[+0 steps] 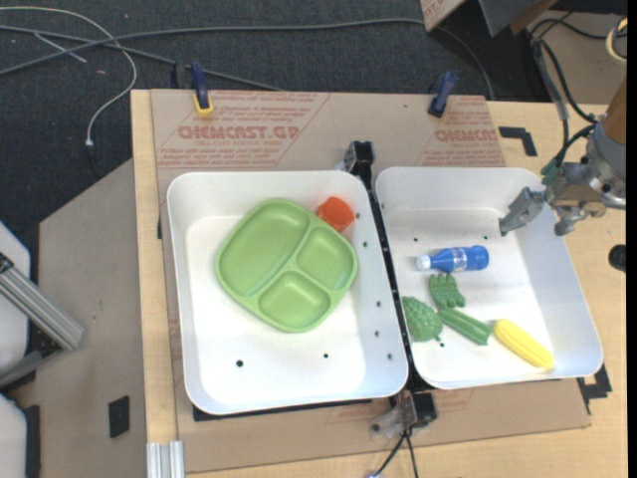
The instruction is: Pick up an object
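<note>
Gripper: I see it (pixel 542 210) at the right bin's far right rim, fingers spread, nothing between them.
Arm: from my seat it enters at the right edge, grey wrist above the gripper.
Right bin (pixel 567 297): I count four things, all well apart from the gripper.
Bottle (pixel 454 260): blue with a white cap end, lying on its side near the bin's middle.
Broccoli (pixel 421 319): green, at the bin's left wall.
Green veg (pixel 458 308): I read a long green piece running from below the bottle toward the corn; what it is, I cannot tell.
Corn (pixel 524 343): yellow, lying near the bin's front right corner.
Left bin (pixel 199 366): I see a green divided plate (pixel 288 265) with an orange cup (pixel 336 212) just beside its far right edge.
</note>
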Robot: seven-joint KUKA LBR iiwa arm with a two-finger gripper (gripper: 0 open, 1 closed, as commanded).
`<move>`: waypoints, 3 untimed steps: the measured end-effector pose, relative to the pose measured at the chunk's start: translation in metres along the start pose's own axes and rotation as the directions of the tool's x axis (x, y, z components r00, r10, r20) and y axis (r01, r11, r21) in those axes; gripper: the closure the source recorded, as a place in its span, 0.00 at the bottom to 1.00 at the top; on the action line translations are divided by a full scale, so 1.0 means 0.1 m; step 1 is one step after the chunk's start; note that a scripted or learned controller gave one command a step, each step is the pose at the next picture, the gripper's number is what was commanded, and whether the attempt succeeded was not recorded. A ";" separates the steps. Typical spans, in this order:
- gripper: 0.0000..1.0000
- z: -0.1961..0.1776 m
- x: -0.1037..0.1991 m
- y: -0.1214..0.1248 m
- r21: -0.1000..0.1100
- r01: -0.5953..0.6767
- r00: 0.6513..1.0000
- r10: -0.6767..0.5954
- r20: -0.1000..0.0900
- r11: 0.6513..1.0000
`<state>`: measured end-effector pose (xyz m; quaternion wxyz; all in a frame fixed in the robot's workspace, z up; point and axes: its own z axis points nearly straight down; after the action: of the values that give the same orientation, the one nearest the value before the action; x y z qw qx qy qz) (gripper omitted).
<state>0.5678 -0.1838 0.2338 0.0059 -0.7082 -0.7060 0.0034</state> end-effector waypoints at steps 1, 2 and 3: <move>0.00 -0.07 0.00 0.03 -0.013 0.003 1.000 -0.003 0.003 1.000; 0.00 0.47 0.03 0.13 -0.007 0.005 1.000 -0.005 0.001 1.000; 0.00 0.96 0.04 0.03 -0.006 0.003 1.000 -0.003 0.001 1.000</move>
<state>0.5695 -0.1796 0.1382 0.0035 -0.7073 -0.7069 0.0014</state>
